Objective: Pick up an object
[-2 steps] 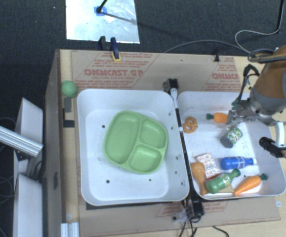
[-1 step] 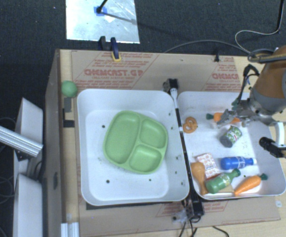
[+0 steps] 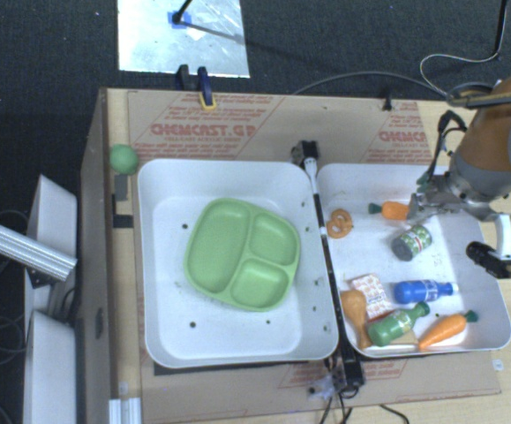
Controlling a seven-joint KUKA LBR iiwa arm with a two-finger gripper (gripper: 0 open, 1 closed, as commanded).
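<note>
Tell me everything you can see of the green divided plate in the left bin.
The green plate is pale green, looks like matte plastic, and has rounded corners and a raised rim. Ridges split it into three compartments: one large on the left, two smaller on the right. Nothing lies in any of them. It lies flat, right side up, turned slightly askew, near the middle of the left bin, resting on the bin's floor and touching no other object.

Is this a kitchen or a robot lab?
Probably a robot lab. A grey robot arm reaches over two white bins on a bench, and the food, like the carrot and pretzel, looks like toys.
</note>
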